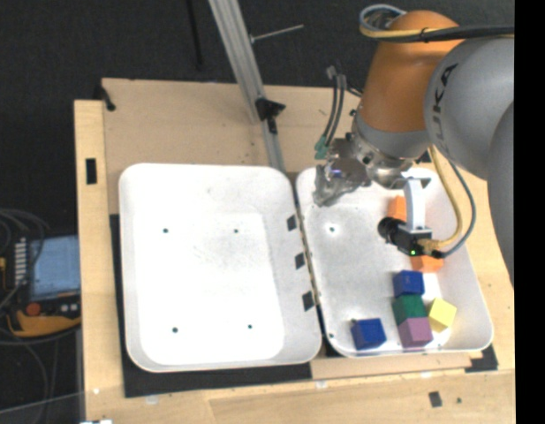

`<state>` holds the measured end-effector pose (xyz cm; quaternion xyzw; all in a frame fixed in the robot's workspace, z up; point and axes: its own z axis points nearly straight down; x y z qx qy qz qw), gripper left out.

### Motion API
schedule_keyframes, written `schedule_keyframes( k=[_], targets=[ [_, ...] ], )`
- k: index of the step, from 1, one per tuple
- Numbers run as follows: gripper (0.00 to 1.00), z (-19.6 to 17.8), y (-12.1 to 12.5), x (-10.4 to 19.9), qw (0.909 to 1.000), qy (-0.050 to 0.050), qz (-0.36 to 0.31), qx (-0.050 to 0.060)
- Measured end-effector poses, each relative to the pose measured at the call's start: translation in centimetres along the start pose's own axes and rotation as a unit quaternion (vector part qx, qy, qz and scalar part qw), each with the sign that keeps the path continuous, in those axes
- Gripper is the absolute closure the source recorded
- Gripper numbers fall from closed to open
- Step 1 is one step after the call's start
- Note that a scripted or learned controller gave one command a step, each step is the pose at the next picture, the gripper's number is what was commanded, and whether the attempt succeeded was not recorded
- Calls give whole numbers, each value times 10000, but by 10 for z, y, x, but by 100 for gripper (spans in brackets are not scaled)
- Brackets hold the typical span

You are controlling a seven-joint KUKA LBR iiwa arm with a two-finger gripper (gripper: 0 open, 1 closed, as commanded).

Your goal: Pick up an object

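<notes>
Near end of the right bin (pixel 466 276): blocks bunched in the front corner. Lone blue cube (pixel 368 333) sits against the front wall, a gap apart from the rest. Purple cube (pixel 416 330), green cube (pixel 410 308), yellow cube (pixel 442 314) and a second blue cube (pixel 409 283) are packed touching or almost.

Handling guess: small, light, rigid blocks with flat faces, nothing fragile. Pinch across two opposite flat sides. Lone blue cube looks like the best pick, open floor on its left, right and far sides; only the front wall crowds it. The cluster leaves little finger room between neighbours.

Mid bin: orange piece (pixel 397 208) close to the arm's cabling, partly hidden.

Far end: gripper (pixel 329 184) over the bin's far-left corner, near the divider, well apart from the blocks. Can't tell how wide it stands; nothing visible in it.

Left bin (pixel 135 237) gives free room. Worktop (pixel 166 122) beyond.
</notes>
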<state>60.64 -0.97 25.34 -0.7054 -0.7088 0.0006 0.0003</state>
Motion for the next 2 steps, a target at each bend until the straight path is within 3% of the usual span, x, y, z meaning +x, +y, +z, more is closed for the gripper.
schedule_keyframes(
  k=[2],
  targets=[
    [100,1,-51,91,10000,16,-19,-3]
  ],
)
